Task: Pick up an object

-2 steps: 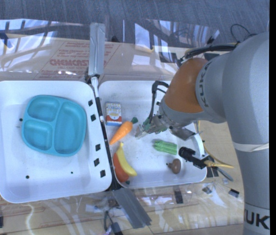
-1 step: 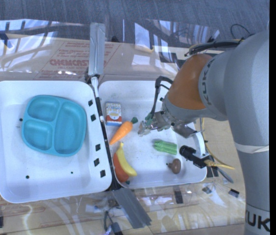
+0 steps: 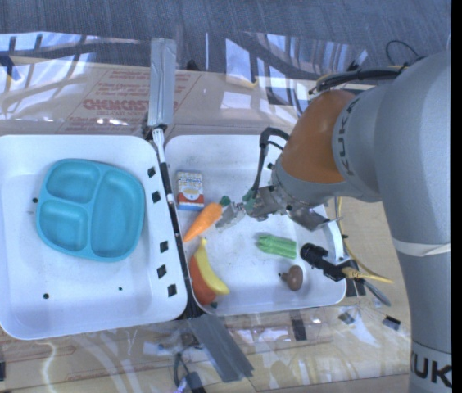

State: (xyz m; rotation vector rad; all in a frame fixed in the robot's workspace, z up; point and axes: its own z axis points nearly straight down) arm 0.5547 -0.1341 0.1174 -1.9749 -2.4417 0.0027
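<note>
In the right bin, the pincer sits low just right of one carrot; whether it grips anything I cannot tell. Around it lie one carton, one banana, a green piece and a brown piece. The left bin holds one blue plate.

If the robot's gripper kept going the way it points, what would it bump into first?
Probably the carrot. The gripper points toward the view's left, and the carrot's top end lies right ahead of it in the right bin. Depth is hard to judge from above, so it might pass just over it.
</note>
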